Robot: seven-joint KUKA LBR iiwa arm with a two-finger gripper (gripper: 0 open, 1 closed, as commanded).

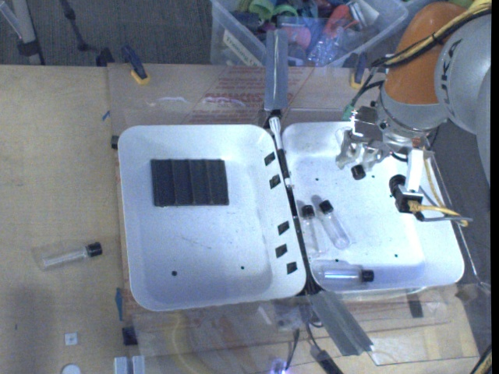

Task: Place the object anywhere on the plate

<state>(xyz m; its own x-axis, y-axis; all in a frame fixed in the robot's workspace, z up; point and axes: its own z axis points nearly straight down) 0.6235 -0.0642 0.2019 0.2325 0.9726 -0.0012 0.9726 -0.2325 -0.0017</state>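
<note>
Task objects look like the clear vials with black caps in the right bin (pixel 437 263): two vials (pixel 327 223) side by side near its left wall, mid-length, and a third vial (pixel 343 273) lying flat along the near edge. Plate: dark ribbed rectangular plate (pixel 189 182) in the left bin (pixel 132 209), toward its far-left corner, nothing on it. The vials are well apart from the plate, with the divider between bins in the way. Gripper (pixel 357 162) hangs over the far part of the right bin, above the vial pair. Fingers: can't tell if parted or closed; nothing visibly between them. A stray vial (pixel 69 253) lies on the surface (pixel 47 131) left of the bins. Clutter tub (pixel 312 10) beyond the far edge.
</note>
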